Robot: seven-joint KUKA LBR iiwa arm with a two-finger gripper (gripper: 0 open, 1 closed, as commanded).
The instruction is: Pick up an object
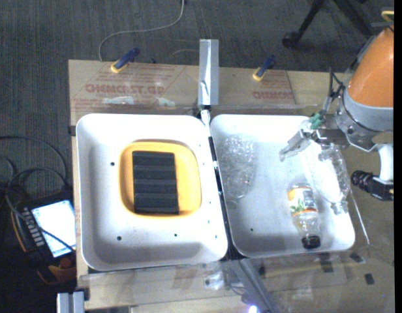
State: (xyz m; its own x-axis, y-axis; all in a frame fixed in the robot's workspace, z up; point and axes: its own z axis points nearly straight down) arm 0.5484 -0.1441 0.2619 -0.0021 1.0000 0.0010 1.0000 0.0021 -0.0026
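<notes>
1. Two white bins sit side by side on the bench: the left bin (96,194) at centre left of the frame, the right bin (266,233) at centre right.
2. The arm (374,77) enters at the upper right, its orange band above the grey wrist.
3. The gripper (316,142) hangs over the upper right part of the right bin. Its two fingers are spread wide, one pointing left toward the bin's middle, the other slanting down toward the lower right, with nothing between them.
4. A clear plastic bottle (303,212) with a dark cap lies in the lower right of the right bin, cap toward the bottom edge, below the gripper and apart from it.
5. A clear crumpled cup (237,165) lies in the left part of the same bin, near the wall.
6. In the left bin rests a yellow tray (191,181) holding a black block (154,181).
7. Two clamps (124,59) grip the cardboard at the top.
</notes>
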